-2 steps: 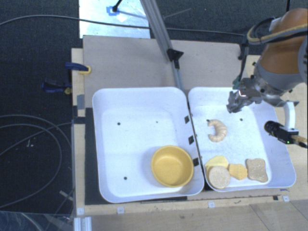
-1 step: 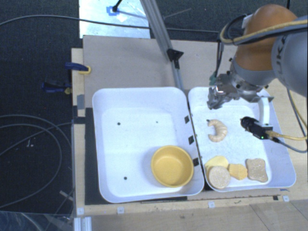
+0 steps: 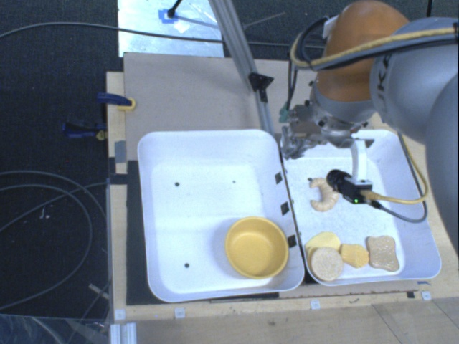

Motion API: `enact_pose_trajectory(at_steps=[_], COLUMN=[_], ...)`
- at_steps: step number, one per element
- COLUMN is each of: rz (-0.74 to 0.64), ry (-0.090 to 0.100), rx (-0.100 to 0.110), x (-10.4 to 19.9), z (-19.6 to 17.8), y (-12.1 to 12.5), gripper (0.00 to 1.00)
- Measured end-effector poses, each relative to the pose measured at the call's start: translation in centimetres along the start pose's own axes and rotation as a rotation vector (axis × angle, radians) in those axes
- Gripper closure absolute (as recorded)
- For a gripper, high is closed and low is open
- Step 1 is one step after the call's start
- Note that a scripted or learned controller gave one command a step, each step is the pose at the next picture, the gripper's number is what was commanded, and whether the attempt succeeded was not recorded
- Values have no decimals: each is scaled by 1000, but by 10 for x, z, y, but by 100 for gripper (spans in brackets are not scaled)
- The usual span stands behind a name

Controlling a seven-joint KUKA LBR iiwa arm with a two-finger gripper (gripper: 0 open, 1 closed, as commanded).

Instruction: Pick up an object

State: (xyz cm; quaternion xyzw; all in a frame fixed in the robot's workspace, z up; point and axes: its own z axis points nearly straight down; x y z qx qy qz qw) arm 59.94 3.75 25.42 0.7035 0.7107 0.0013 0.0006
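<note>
While the gripper [image 3: 295,143] hovers at the right bin's [image 3: 423,260] far-left corner, finger state indeterminable, the approach step stands, and the next move requires descent onto the shrimp [image 3: 324,196] mid-bin.

The candidate objects lie in two shallow white bins. The left bin [image 3: 179,156] contains one yellow bowl [image 3: 257,246], upright, opening upward, near the bin's front right corner. The right bin [image 3: 423,249] contains five food-shaped items. A pale curved piece [image 3: 324,195] (shrimp-like in outline) lies flat near the bin's centre. Along the front edge: a yellow disc [image 3: 323,241], partly overlapped by a round tan cracker [image 3: 327,264]; just beside these, a small orange-yellow piece [image 3: 354,255]; then a tan bread-like slice [image 3: 383,253].
</note>
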Motion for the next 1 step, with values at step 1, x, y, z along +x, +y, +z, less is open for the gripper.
enact_pose_trajectory(at_steps=[1], rz=[0], ry=[0], rx=[4], x=[51], z=[24], y=[-2], gripper=[100])
